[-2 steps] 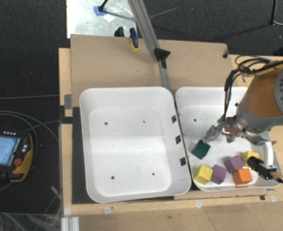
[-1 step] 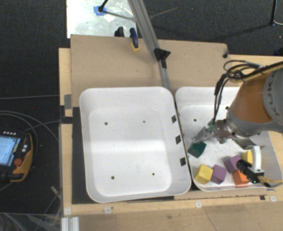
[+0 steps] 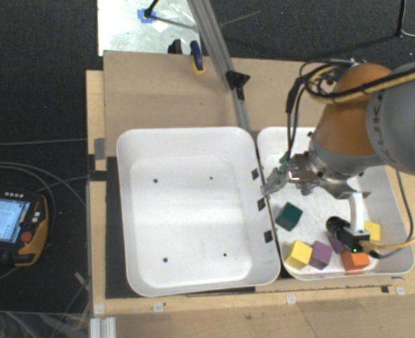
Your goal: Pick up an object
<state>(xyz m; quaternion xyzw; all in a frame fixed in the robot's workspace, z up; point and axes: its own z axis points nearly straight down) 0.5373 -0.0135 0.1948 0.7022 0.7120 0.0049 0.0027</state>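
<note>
- From the camera view I have the gripper (image 3: 273, 182) low in the right bin (image 3: 272, 146), close against that bin's left wall, just beside the rim it shares with the left bin (image 3: 186, 210).
- I cannot tell whether the gripper is clenched or released (the wrist hides too much of it), and I see nothing gripped in it.
- The dark green cube (image 3: 289, 217) lies on the bin floor just toward the near edge from the gripper, close to it but apart.
- Farther the same way from the gripper sits the yellow cube (image 3: 299, 254), with the purple block (image 3: 320, 253) just beside it.
- The orange block (image 3: 355, 260) and the small yellow block (image 3: 371, 231) lie well apart from the gripper, off toward the bin's near right corner.
- The arm (image 3: 397, 118) comes in from the gripper's right.
- A handheld pendant (image 3: 6, 220) with a lit screen lies far to the gripper's left, off the bench.
</note>
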